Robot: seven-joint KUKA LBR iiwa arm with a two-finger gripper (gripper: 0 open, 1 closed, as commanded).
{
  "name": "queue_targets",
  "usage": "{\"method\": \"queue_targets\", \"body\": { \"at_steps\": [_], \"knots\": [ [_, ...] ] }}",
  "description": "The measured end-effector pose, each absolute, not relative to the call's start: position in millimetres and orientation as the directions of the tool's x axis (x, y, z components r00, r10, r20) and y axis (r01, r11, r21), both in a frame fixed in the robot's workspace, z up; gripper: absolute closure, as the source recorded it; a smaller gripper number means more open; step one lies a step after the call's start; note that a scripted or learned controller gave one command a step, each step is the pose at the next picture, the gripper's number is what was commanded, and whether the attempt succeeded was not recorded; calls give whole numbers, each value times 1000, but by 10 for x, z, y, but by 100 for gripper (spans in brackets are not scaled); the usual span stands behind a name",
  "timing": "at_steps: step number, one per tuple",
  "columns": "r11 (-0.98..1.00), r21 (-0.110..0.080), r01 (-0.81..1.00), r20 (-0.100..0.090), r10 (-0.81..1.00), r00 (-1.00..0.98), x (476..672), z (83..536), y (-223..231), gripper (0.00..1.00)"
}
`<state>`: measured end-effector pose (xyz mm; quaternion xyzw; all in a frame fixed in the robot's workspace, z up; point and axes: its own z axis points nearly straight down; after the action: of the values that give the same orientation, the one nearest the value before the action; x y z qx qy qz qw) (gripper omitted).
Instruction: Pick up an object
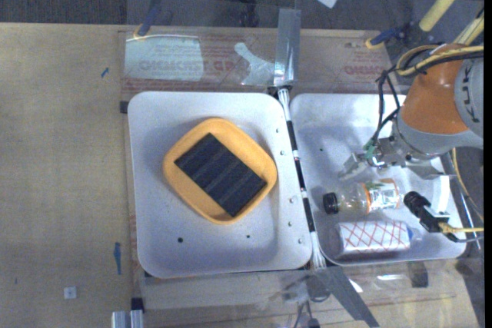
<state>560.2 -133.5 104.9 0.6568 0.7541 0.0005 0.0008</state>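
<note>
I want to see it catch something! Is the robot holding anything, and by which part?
Cannot tell. The gripper is close by the bottle, which lies on its side in the right bin.

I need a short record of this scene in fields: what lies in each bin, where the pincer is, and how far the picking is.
left bin: one orange dish with a dark ribbed panel, lying flat near the middle
right bin: clear bottle with a black cap, on its side; red-and-white checked pack by the near wall
pincer: over the right bin, just above the bottle in the picture
picking: not done; bottle and pack both lie on the bin floor
</note>
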Motion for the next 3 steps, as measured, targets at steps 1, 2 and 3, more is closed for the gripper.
{"method": "queue_targets", "body": {
  "at_steps": [1, 2, 3],
  "knots": [
    [220, 44, 975, -18, 975, -219, 5145, 950, -1245, 0],
    [278, 22, 960, -10, 960, -278, 5036, 899, -983, 0],
    [276, 21, 961, -7, 961, -276, 5032, 1001, -980, 100]
  ]
}}
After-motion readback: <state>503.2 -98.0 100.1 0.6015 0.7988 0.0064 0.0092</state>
